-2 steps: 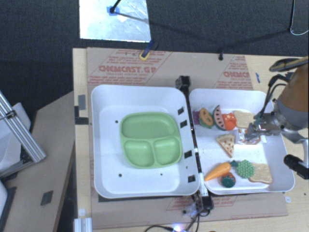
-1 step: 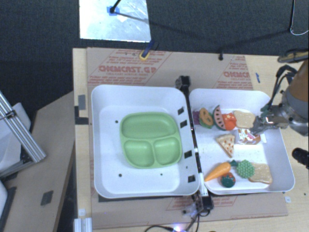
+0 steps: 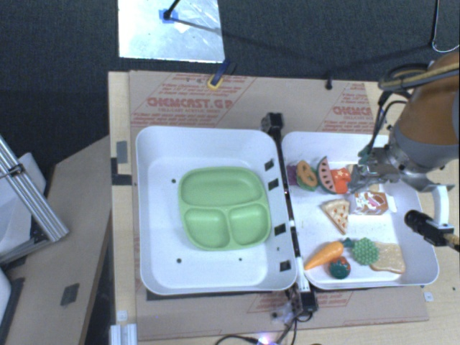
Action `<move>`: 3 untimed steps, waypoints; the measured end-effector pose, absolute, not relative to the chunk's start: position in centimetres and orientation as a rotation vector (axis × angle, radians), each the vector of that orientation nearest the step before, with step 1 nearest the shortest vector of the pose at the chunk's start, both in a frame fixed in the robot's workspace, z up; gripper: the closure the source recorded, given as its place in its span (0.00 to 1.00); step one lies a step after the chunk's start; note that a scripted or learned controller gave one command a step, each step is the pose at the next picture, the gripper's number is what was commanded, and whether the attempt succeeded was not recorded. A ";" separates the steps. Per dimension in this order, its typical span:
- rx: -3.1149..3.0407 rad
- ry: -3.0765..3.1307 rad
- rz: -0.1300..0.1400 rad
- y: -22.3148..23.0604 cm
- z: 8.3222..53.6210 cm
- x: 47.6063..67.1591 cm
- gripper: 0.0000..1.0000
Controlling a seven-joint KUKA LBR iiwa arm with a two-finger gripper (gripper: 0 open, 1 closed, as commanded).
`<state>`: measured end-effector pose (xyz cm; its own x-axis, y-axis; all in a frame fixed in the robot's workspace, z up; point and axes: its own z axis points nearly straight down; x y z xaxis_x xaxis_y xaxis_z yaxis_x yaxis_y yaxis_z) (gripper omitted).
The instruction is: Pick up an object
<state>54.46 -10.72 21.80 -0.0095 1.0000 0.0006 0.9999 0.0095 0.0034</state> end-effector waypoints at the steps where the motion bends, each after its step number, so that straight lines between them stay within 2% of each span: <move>1: 2.208 2.233 0.006 -5.4 21.4 57.7 1.00; 2: 2.209 2.232 0.007 -0.2 22.5 60.0 1.00; 3: 2.213 2.226 0.005 0.4 23.5 61.8 1.00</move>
<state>61.76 0.36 23.52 -0.0060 1.0000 0.0007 1.0000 0.0060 0.0040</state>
